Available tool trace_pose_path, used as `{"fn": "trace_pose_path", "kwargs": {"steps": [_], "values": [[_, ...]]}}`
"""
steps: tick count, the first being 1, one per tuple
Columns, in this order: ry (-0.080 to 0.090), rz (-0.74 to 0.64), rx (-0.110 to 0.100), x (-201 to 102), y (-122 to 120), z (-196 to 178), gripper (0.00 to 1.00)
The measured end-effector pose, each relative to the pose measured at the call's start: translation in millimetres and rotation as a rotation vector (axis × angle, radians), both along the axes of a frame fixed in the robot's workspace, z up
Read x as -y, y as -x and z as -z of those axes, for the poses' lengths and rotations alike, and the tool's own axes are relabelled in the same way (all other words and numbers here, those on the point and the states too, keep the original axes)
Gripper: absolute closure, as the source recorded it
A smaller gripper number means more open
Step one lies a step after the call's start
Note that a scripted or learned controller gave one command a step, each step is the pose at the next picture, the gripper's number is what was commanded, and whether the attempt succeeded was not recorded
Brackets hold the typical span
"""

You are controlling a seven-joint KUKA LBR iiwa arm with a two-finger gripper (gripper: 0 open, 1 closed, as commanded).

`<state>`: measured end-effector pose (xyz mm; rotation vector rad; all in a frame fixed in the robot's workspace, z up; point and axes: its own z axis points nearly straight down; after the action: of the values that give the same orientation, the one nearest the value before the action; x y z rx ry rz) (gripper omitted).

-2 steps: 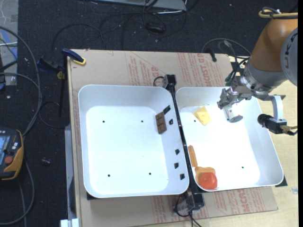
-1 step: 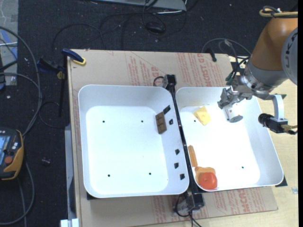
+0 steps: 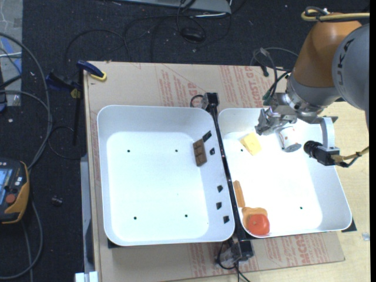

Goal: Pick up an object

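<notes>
Nearest the lens, at the front-left corner of the right bin [image 3: 329, 216]: a red round object [image 3: 257, 223], tomato-like, touching an orange piece [image 3: 252, 211] just behind it. Further back along the same bin's left wall, a slim orange stick [image 3: 238, 193], carrot-like. Toward the rear of that bin, a pale yellow block [image 3: 251, 143], tilted, lying flat on the white floor. Just right of the block, the pincer [image 3: 271, 124], hanging low over the bin near its back wall, nothing visible between its fingers; open or closed, impossible to tell from this angle. Beside it, a white cylindrical part [image 3: 289, 139] of the wrist assembly.

In the left bin [image 3: 117, 128]: a small brown rectangular piece [image 3: 200, 153] near the right wall, with a darker bit [image 3: 207, 137] just behind it.

Both bins side by side on a cardboard-covered tabletop [image 3: 153, 81]. Arm [image 3: 329, 51] cut off by the right and top edges. Fingertips small and blurred against the grey wrist hardware. Exact identity of the brown pieces hard to make out.
</notes>
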<state>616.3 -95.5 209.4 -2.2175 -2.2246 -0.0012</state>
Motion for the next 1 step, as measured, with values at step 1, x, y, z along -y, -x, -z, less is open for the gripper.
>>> {"fn": "trace_pose_path", "kwargs": {"steps": [1], "values": [[0.0,-0.002,0.0,-53.0,-11.7,1.7,1.0]]}}
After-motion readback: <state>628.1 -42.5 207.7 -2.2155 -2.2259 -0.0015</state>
